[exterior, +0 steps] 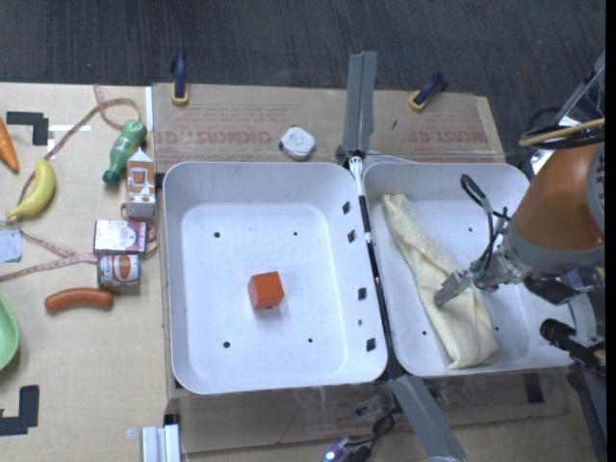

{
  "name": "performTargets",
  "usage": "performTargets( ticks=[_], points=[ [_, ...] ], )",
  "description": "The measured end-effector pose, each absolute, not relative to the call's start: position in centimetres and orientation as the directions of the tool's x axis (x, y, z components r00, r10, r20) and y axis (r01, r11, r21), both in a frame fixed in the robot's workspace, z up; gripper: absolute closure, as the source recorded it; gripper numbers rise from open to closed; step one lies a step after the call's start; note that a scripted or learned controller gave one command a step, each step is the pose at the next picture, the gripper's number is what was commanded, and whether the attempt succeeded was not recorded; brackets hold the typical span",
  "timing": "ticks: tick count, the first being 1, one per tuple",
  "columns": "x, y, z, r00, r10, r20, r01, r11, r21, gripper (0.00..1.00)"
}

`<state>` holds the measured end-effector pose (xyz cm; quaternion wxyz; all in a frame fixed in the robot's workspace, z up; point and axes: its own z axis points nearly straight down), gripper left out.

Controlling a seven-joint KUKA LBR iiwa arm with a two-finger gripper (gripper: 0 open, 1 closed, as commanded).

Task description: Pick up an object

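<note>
Lying in the right bin (500, 176), a cream cloth (433, 277) directly under the jaws (454, 287), whether parted or closed unclear, arm (563, 205) reaching from the right, orange cube (266, 290) in the left bin (192, 258)

The gripper (454, 289) hangs low in the right bin (423, 176), a finger (449, 291) touching the cream cloth (433, 263); an orange block (266, 290) lies well left of it.

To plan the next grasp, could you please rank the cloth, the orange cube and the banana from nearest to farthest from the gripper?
Measured from the gripper in the camera view:
1. Cream cloth, right bin, directly at the gripper.
2. Orange cube, middle of the left bin.
3. Banana, on the bench at the far left.
</note>
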<state>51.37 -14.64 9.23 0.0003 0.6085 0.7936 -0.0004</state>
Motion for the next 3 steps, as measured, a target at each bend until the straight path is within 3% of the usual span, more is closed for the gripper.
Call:
performTargets(
  ticks=[1,2,3],
  points=[
    [55.2,-12.8,9.2,-0.298,0.955,-0.001,0.955,0.298,0.001,0.0],
    [55.2,-12.9,10.1,-0.296,0.955,0.0,0.955,0.296,0.0,1.0],
    [58.3,-4.9,19.1,-0.149,0.989,-0.001,0.989,0.149,-0.002,1.0]
  ],
)
